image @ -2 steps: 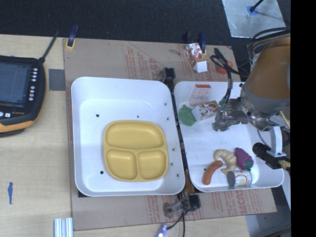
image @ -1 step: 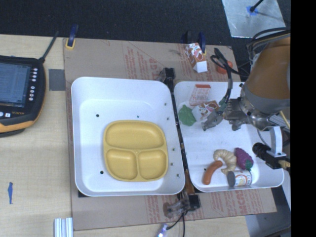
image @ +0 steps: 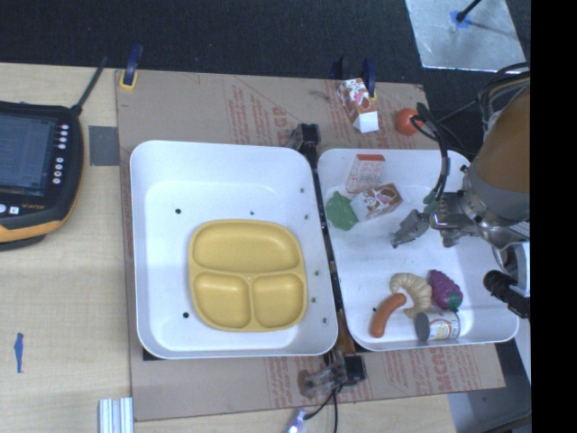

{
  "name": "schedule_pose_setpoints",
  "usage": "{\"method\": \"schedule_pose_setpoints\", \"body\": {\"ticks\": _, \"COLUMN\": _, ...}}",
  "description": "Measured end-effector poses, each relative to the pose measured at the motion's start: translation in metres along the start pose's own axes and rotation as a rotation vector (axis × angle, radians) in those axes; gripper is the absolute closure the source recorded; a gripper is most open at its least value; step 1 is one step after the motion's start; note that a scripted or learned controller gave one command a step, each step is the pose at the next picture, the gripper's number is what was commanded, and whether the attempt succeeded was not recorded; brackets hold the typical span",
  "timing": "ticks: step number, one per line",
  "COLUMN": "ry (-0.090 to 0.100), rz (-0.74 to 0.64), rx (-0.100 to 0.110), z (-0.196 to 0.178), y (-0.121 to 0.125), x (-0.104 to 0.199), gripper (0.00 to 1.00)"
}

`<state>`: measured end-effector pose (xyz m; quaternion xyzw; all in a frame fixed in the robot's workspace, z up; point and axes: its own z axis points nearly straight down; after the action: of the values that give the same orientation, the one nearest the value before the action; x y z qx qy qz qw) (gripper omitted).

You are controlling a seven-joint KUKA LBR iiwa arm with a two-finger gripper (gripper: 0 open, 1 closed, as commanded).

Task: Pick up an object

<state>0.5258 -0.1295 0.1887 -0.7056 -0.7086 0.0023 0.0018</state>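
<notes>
Two shallow white bins are seen side by side on a cardboard-covered bench, viewed from above at a slant. The left bin [image: 162, 188] holds a yellow divided plate [image: 247, 274] w/ three compartments, set toward its near-centre. The right bin [image: 379, 332] holds the pickable items: a green piece [image: 341, 211] at its left edge, just beside a small printed carton [image: 379, 200], w/ a second carton [image: 365, 170] lying just beyond it at the far side. At the near side a croissant-like pastry [image: 413, 288], a sausage [image: 389, 315], a purple item [image: 444, 289] and a small can [image: 438, 327] lying on its side are clustered close together, some touching. The arm [image: 505, 152], grey w/ an orange band, is seen reaching in from the right; its gripper [image: 407, 233] is held low over the bare middle of the right bin, between the cartons and the near cluster, pointing left. The fingers appear spread apart, w/ nothing seen between them. Outside the bins, at the far side, a small box [image: 358, 102] and an orange-red ball [image: 407, 121] are placed on the cardboard. A handheld control pendant [image: 36, 170] w/ a dark screen is seen at the far left of the bench.
</notes>
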Motion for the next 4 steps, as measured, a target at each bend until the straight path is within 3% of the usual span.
{"method": "schedule_pose_setpoints", "body": {"ticks": 1, "ry": 0.001, "rz": 0.0, "rx": 0.0, "z": 0.098, "y": -0.048, "x": -0.031, "gripper": 0.0}}
{"method": "schedule_pose_setpoints", "body": {"ticks": 2, "ry": 0.0, "rz": 0.001, "rx": -0.004, "z": 0.097, "y": 0.025, "x": -0.068, "gripper": 0.0}}
{"method": "schedule_pose_setpoints", "body": {"ticks": 3, "ry": 0.0, "rz": -0.002, "rx": -0.003, "z": 0.087, "y": 0.025, "x": -0.069, "gripper": 1.0}}
{"method": "schedule_pose_setpoints", "body": {"ticks": 4, "ry": 0.001, "rz": 0.0, "rx": -0.005, "z": 0.013, "y": 0.011, "x": -0.03, "gripper": 1.0}}
